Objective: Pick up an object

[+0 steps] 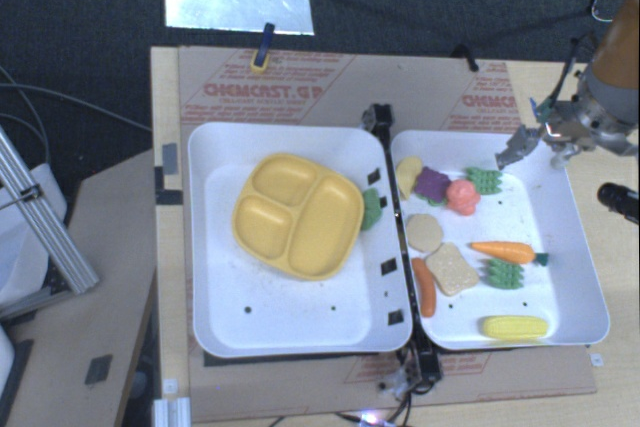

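The carrot (503,251) lies flat, long axis left-right, green top pointing right. The gripper (520,150) hovers above the right bin (580,245); I cannot tell its state.

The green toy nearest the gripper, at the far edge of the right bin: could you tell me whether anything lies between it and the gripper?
Nothing visible does. The gripper hangs over the right bin at its far edge, and the green toy lies just beside it, with bare bin floor between. The pink toy and purple toy lie beyond it, away from the gripper.
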You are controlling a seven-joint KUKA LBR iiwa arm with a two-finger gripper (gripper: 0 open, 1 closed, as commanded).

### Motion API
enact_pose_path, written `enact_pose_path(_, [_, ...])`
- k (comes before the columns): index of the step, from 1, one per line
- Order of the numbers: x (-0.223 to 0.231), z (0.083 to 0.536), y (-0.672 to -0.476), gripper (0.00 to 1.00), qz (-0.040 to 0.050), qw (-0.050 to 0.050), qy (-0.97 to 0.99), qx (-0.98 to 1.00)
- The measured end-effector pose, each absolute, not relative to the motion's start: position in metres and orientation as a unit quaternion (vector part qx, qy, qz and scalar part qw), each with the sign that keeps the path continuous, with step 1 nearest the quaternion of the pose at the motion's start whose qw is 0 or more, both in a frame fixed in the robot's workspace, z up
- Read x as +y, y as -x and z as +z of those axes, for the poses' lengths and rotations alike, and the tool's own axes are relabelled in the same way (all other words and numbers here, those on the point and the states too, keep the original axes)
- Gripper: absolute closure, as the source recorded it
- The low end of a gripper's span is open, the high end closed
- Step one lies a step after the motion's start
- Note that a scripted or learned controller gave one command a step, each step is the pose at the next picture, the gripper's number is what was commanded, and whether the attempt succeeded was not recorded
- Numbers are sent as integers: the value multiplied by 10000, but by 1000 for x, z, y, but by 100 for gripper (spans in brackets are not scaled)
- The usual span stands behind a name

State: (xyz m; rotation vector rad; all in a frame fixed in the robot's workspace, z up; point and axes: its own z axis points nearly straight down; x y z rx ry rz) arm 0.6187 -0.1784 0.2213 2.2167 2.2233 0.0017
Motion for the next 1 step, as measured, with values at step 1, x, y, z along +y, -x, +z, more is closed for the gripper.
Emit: enact_pose_path(1, [-93, 213, -510, 0, -7, -45, -7040, 7102])
